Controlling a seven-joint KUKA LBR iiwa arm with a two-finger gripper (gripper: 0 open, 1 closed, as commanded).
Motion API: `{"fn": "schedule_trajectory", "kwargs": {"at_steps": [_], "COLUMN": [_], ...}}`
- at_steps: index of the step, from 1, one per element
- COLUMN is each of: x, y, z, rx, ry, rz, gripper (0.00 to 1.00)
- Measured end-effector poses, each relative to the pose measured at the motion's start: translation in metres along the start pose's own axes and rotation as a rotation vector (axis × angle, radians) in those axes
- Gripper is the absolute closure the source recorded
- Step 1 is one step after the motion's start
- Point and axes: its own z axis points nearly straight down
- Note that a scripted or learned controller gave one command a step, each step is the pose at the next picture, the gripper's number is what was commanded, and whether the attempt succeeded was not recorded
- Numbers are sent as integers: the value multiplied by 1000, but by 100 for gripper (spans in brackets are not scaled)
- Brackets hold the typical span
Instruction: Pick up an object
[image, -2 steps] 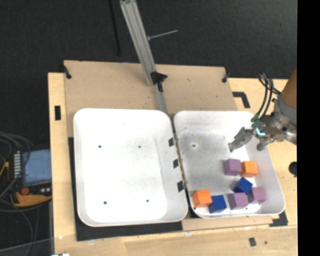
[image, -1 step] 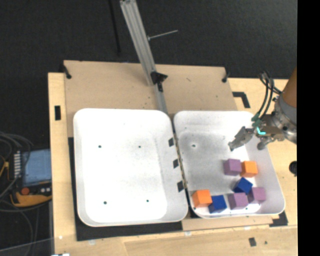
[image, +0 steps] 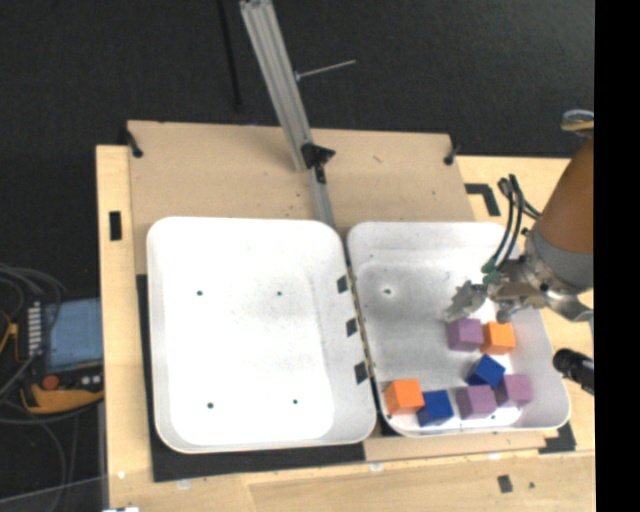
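My gripper (image: 472, 298) hovers just above the purple cube (image: 464, 333), can't tell if it's open. I'd center over it, orange cube (image: 500, 336) sits close beside.

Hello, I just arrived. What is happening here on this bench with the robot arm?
A grey robot arm reaches in from the right over the right bin, and its gripper hovers just above a purple block. Nothing is seen between its fingers, so no object is picked up yet. Small orange, blue and purple blocks lie clustered in the near right part of that bin. The left bin sits beside it.
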Motion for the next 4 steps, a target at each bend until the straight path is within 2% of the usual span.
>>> {"fn": "schedule_trajectory", "kwargs": {"at_steps": [1, 2, 3, 4], "x": [-1, -4, -5, -5], "y": [-4, 2, 4, 12], "z": [43, 87, 74, 12], "rx": [-1, -1, -10, -13], "ry": [0, 0, -1, -2], "rz": [1, 2, 9, -4], "gripper": [0, 0, 100, 100]}}
